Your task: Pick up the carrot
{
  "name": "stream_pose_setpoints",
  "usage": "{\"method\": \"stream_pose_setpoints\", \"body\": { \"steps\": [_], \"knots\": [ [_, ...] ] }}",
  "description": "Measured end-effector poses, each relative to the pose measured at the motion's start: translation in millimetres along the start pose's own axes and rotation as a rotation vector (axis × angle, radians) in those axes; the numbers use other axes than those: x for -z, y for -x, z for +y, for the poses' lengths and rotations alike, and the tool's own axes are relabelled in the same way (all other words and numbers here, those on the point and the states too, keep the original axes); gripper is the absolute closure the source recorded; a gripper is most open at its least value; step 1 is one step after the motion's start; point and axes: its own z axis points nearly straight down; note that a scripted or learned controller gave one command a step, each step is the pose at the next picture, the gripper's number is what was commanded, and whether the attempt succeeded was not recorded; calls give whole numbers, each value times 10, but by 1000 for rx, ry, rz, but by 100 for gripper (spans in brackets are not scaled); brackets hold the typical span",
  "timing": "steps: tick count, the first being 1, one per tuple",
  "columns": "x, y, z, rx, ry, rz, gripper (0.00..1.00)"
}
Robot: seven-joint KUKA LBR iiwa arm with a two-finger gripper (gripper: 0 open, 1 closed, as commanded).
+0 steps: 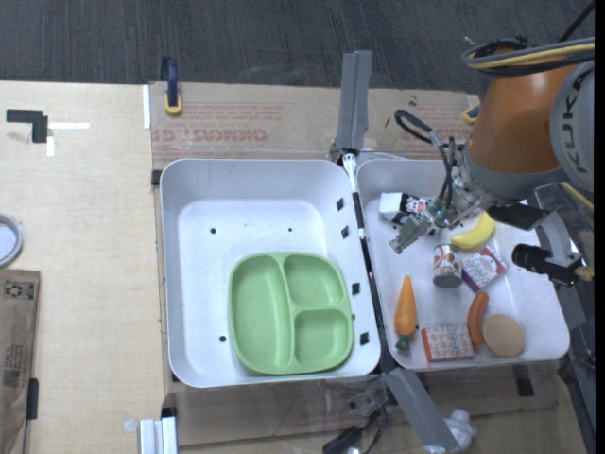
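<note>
The carrot (406,307) is orange with a green stub at its near end and lies in the right bin (544,353), close to the bin's left wall. My gripper (412,227) hangs above the back part of that bin, some way behind the carrot and apart from it. Its grey fingers point down and to the left with nothing between them that I can make out.
The right bin also holds a banana (474,233), a small can (446,265), a pink-and-white packet (481,269), a sausage (477,316), a tan egg-shaped thing (504,335) and a small red box (446,342). A green divided plate (291,312) lies in the left bin (189,253).
</note>
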Motion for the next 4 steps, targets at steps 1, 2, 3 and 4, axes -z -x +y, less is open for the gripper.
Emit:
{"method": "stream_pose_setpoints", "body": {
  "steps": [1, 2, 3, 4],
  "knots": [
    [1186, 461, 57, 61, -1, -1, 0],
    [207, -30, 11, 159, -1, 1, 0],
    [-6, -448, -436, 373, -1, 2, 0],
    [-173, -52, -965, 484, 0, 1, 0]
  ]
}}
